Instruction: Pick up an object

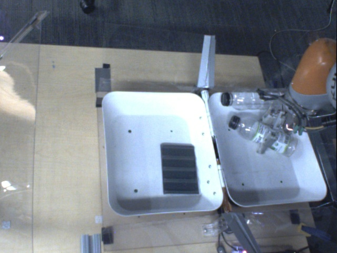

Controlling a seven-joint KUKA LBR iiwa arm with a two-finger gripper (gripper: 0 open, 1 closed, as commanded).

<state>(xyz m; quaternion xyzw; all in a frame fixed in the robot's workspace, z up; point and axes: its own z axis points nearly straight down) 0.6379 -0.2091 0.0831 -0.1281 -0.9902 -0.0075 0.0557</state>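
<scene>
the tool [279, 128] is hovering over clear plastic bottles [253, 128] in the right white bin [274, 186], its state impossible to tell.

one fixed overhead camera looks down aslant on both bins [158, 101].

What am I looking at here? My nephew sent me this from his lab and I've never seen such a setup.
This is one camera above a bench, looking down at a slant. Two shallow white bins sit side by side. The left bin holds a dark ribbed block. The right bin holds two clear plastic bottles with dark caps, one near the far edge, one lower. The grey and orange shape at right is a robot arm; its gripper is down among the bottles. Glare and clear plastic hide whether it holds anything.
</scene>
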